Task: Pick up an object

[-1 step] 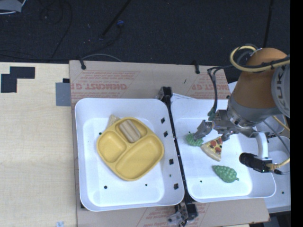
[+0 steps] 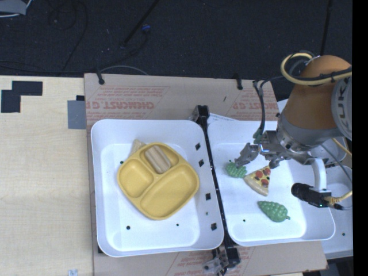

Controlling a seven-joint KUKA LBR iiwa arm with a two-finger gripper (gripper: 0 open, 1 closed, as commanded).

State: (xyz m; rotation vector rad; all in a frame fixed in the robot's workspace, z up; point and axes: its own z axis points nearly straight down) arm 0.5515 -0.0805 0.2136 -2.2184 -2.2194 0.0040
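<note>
Gripper over right bin, above food toys.

I see the gripper (image 2: pixel 260 156) with its fingers spread wide and nothing between them, over the right bin (image 2: pixel 322 229). A green broccoli piece (image 2: pixel 234 169) lies just beside one fingertip; the pizza slice (image 2: pixel 259 179) lies close below; green grapes (image 2: pixel 273 211) lie nearer the front.

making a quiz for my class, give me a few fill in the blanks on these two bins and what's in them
1. The yellow divided plate lies in the ____ bin.
2. The pizza slice lies in the ____ bin.
3. The gripper hangs over the ____ bin.
4. The number of green items in that bin is ____.

Missing words: left; right; right; two
</note>
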